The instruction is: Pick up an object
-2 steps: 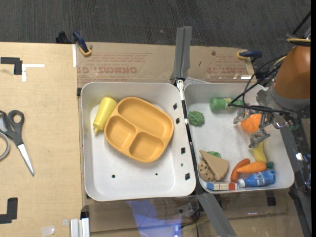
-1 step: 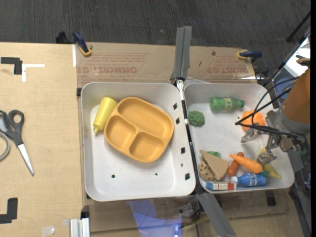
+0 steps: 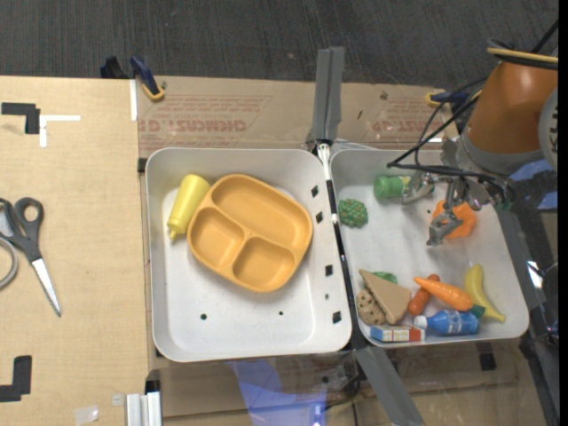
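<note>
My gripper point(image 3: 451, 220) hangs low over the upper right part of the right bin point(image 3: 399, 247), under the grey arm with the orange band point(image 3: 510, 105). A small orange toy piece point(image 3: 459, 223) sits between its grey fingers point(image 3: 438, 232), and the jaws look closed on it. Just to the left lie a green toy point(image 3: 388, 187) and a knobbly green ball point(image 3: 352, 212). Along the bin's front are a sandwich wedge point(image 3: 388, 296), a carrot point(image 3: 443, 292), a banana point(image 3: 482, 291) and a blue bottle point(image 3: 453, 324).
The left bin point(image 3: 169, 309) holds an orange divided plate point(image 3: 248, 232) with a yellow bottle point(image 3: 186, 204) leaning at its left edge. Scissors point(image 3: 31, 248) lie on the bench at far left. Cables run from the wrist across the right bin's back.
</note>
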### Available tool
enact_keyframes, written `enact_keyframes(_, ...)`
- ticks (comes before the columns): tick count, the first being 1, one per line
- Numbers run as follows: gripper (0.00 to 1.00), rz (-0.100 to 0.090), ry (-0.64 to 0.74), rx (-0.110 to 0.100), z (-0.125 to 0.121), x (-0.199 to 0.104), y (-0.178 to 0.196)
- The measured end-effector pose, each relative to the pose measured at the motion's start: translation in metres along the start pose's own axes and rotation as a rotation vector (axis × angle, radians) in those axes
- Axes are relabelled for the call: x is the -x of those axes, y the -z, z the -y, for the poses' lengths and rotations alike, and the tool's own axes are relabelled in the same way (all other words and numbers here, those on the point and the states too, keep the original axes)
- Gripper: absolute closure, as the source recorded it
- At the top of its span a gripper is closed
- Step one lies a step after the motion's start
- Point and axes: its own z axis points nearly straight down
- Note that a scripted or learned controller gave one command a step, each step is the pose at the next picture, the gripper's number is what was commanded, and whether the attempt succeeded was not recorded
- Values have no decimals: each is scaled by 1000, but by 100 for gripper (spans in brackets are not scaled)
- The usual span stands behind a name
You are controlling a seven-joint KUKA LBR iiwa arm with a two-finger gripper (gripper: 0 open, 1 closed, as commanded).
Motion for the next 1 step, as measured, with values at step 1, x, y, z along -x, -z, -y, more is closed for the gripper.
enact_keyframes(1,0,6,62,-3,15,-72,3)
